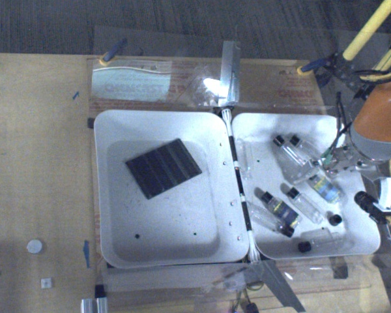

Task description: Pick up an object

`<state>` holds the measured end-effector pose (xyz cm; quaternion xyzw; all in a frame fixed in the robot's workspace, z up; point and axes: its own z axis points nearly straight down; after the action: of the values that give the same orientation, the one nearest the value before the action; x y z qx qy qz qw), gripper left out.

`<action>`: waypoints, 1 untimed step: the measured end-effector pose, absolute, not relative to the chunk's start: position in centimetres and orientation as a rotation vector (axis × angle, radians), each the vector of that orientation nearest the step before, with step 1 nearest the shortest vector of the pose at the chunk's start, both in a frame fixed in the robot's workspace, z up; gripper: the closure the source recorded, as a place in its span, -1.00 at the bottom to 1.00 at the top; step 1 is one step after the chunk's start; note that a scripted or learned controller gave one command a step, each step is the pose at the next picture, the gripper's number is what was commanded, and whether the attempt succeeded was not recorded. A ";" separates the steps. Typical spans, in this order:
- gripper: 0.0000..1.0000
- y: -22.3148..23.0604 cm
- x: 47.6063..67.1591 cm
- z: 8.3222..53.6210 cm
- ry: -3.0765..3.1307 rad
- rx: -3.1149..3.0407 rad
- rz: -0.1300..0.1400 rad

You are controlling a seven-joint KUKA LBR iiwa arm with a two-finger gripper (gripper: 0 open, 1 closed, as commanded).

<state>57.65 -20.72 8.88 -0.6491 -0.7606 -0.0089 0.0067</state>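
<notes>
Claw (328, 165) hangs over clear bottles (293, 155) in right bin (362, 240), grip seemingly undiscernible.

Both bins, the left one (111, 194) and the right one (260, 132), look like smooth, slightly glossy white plastic. Far left of the gripper, a dark panel (163, 168) has a ribbed, matt face. Just left of the gripper (332, 165), the small bottles (288, 149) are clear, shiny plastic with black caps. The bench (32, 142) looks like matt light wood, and the arm's orange band (378, 113) is smooth and faintly glossy
</notes>
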 end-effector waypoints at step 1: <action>1.00 -21.2 57.8 9.9 -2.392 -2.043 -0.019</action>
<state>57.75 -21.23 9.89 -0.6494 -0.7604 -0.0059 -0.0021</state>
